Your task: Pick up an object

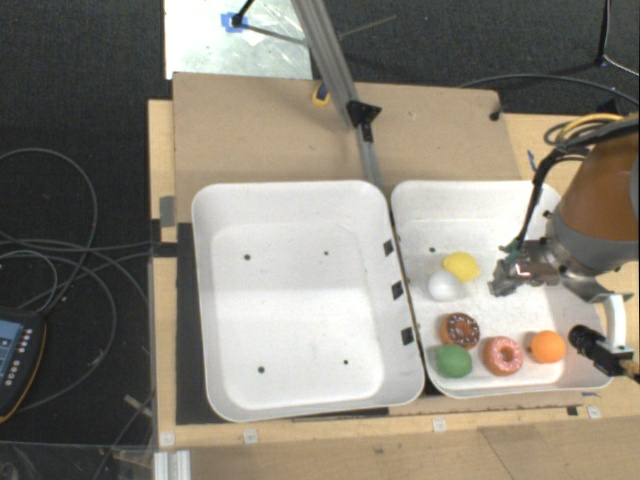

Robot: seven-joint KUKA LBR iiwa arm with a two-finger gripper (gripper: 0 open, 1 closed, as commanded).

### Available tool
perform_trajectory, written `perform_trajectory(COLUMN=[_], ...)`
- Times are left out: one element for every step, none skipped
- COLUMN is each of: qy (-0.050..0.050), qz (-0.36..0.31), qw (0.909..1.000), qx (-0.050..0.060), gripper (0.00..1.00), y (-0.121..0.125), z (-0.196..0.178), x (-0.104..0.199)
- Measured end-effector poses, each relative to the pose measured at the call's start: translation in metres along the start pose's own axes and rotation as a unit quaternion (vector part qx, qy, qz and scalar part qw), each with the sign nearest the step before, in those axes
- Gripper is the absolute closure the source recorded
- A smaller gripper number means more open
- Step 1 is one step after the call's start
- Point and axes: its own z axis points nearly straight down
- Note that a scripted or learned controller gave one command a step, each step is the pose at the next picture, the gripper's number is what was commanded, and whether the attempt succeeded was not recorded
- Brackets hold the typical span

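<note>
The right bin (470, 203) holds several small objects: a yellow lemon-like piece (461, 265), a white egg-like ball (443, 286) touching it, a brown sprinkled donut (461, 329), a green ball (454, 361), a pink frosted donut (502, 355) and an orange ball (547, 346). My gripper (508, 277) hangs over the right side of this bin, just right of the yellow piece and above the pink donut. I see nothing between its fingers.
The left bin (300, 298) lies beside the right one, with black clips (396, 289) along the shared edge. A grey pole (330, 48) slants across the cardboard bench top behind the bins. Cables lie on the dark floor at left.
</note>
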Motion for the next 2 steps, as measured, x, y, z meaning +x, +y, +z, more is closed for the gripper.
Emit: perform_trajectory(qy=[0.000, 0.002], qz=[-0.001, -0.004], qw=[1.0000, 1.0000], qx=[0.000, 0.002], gripper=[1.00, 1.00], y=[0.002, 0.015], z=[-0.054, -0.051], x=[-0.001, 0.061])
